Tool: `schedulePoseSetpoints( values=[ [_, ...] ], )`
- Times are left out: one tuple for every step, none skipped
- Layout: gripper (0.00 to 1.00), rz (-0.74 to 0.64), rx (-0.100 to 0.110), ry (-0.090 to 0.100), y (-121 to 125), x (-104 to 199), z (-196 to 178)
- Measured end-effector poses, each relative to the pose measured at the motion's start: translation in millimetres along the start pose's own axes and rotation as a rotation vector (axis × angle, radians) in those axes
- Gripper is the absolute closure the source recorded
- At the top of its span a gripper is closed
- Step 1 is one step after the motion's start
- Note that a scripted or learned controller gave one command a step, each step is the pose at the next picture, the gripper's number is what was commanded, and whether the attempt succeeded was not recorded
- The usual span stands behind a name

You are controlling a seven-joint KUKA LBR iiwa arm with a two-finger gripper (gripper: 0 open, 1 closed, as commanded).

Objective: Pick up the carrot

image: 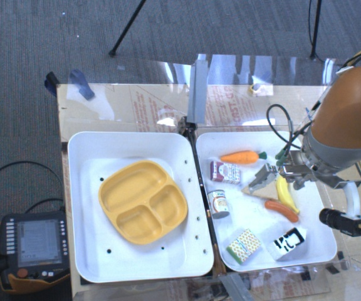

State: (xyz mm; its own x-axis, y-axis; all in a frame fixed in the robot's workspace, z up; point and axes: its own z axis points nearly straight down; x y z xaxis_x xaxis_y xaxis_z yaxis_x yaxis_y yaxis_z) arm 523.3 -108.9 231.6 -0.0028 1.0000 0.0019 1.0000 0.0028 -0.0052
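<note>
The carrot [240,157], orange with a green top pointing right, lies flat near the back of the right bin [328,248]. My gripper [263,177] hovers just in front and to the right of it, over a tan wedge [265,192] and beside a banana [285,192]. It is apart from the carrot, with nothing seen in its grasp. The arm's orange band [348,105] rises at the right edge.
The right bin also holds a small red-and-white carton [224,172], a can [219,203], a red sausage [282,210], a green patterned box [244,246] and a black-and-white carton [289,240]. A yellow divided plate [143,200] lies in the left bin [75,168].
</note>
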Motion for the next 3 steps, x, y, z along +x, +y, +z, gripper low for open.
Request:
schedulePoseSetpoints(
  values=[
    [0.00,-0.275,-0.004,-0.002,67.3,-15.0,0.9],
    [0.00,-0.471,0.010,0.004,110.8,-9.3,138.0],
    [1.00,-0.466,0.001,0.002,113.1,-10.6,127.1]
  ],
)
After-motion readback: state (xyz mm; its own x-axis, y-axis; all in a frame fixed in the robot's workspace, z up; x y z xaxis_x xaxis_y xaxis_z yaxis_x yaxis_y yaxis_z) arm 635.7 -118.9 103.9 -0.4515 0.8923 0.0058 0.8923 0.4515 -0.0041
